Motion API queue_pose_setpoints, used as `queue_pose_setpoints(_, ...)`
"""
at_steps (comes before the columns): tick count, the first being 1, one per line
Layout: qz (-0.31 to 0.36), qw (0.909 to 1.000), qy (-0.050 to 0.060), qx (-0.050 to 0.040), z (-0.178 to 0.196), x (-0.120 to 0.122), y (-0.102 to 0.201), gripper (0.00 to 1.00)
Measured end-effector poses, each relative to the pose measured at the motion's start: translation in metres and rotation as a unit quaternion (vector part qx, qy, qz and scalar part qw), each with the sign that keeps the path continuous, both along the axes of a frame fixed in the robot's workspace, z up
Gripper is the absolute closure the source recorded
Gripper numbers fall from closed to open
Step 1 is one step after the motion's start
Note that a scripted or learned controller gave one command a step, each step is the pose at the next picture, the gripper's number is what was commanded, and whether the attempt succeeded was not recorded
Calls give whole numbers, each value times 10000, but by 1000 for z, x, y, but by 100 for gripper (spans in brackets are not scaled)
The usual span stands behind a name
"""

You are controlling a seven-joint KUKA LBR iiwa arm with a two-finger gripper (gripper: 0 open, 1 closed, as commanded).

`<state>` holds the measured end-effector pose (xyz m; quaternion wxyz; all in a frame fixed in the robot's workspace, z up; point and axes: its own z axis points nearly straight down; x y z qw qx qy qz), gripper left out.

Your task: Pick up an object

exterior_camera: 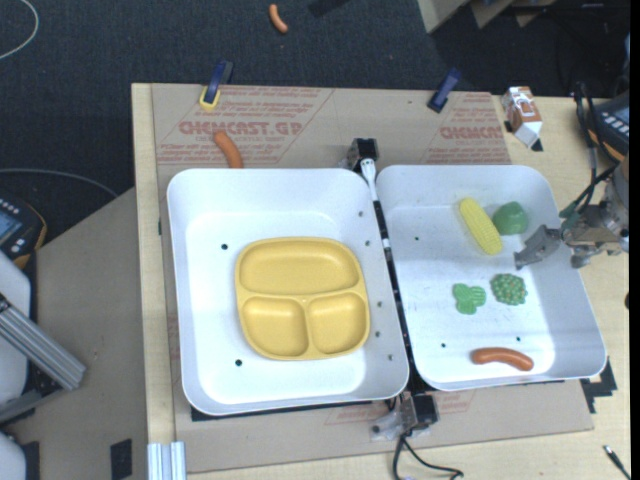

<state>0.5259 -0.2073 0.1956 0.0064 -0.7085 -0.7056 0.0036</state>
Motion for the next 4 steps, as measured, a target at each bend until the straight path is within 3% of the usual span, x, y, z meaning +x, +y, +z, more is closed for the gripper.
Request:
queue_pose_setpoints(1,20,10000,-70,-20,8,3,0,0)
queue_pose_setpoints(3,20,10000,-49,-7,-108,4,-1,0)
queue_pose_setpoints(4,21,9999,-103,-32,-92,7,-2,100)
